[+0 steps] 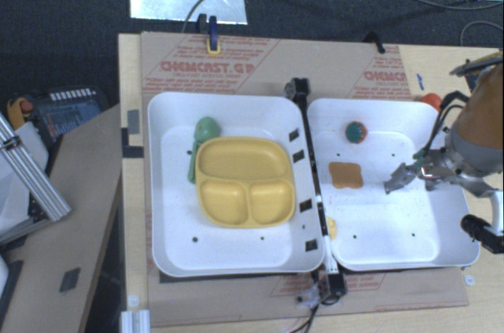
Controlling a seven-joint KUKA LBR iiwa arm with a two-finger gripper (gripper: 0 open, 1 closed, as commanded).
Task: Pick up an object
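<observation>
Gripper [396,180] over right bin [394,249], finger state can't tell. Brown flat piece [346,175] just left of it, small ball [356,132] further back. Best: centre over brown piece, descend straight, close low since piece lies thin.

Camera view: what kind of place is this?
Probably a robotics lab grasping bench: two shallow white bins on cardboard, a grey robot gripper reaching over the right one, loose cables on dark carpet, and test props like a yellow divided plastic tray.
</observation>
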